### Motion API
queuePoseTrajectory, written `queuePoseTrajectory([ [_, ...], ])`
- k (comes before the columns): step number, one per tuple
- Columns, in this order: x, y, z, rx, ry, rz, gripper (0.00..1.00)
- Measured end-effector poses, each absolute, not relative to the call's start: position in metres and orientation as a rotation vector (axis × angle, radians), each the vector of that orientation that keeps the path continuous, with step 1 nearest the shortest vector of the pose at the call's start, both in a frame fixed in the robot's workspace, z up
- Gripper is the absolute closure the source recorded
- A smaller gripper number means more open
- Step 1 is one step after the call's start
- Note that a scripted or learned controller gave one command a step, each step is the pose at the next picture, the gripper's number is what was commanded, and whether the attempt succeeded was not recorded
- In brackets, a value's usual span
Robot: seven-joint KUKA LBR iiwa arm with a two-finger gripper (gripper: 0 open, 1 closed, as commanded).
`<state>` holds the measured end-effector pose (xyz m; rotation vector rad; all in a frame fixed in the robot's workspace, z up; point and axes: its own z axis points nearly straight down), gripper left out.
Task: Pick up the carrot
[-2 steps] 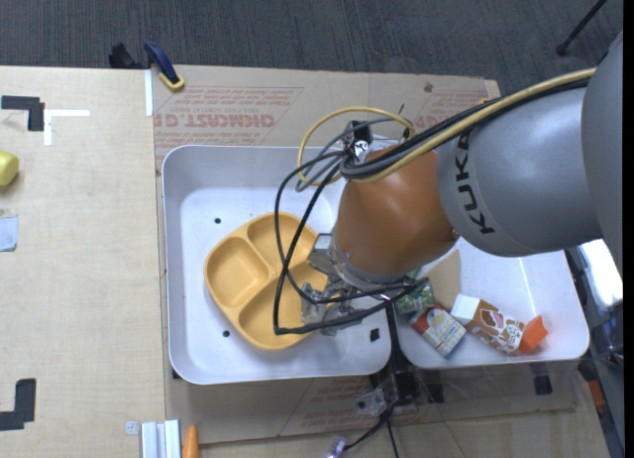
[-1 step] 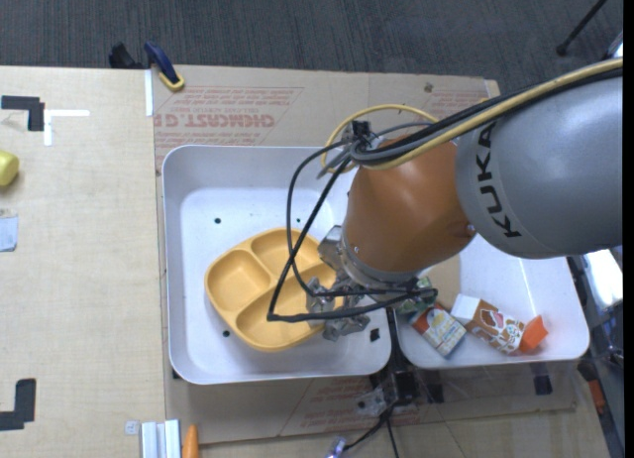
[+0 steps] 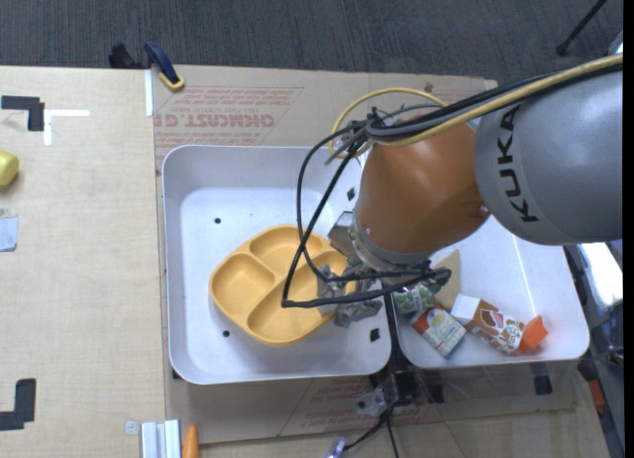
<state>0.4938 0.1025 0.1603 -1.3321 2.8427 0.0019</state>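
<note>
Carrot (image 3: 535,331), orange and wedge-like, is lying at the lower right of the frame in the right bin (image 3: 570,342), touching a brown carton (image 3: 495,325). It is probably light, stiff and smooth, best pinched across its thicker middle. Jaws (image 3: 349,305) are hanging over the yellow plate (image 3: 260,287); their state, I cannot tell.

The arm (image 3: 495,173) is reaching in from the right, its orange band hanging over the seam between the two bins. The gripper (image 3: 352,305) is sitting low at the right edge of the yellow tray (image 3: 260,292), which is lying in the left bin (image 3: 198,248). Black cables are looping over the tray. In the right bin (image 3: 515,258), the carrot (image 3: 535,332) is lying at the far right, touching a brown carton (image 3: 492,323); a white-and-red carton (image 3: 441,329) and a green packet (image 3: 416,298) are lying nearer the gripper.
</note>
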Motion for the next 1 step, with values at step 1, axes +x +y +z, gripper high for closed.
queuePoseTrajectory([
  [1, 0.4811, 0.0722, 0.191, -1.02, 2.968, 0.001, 1.0],
])
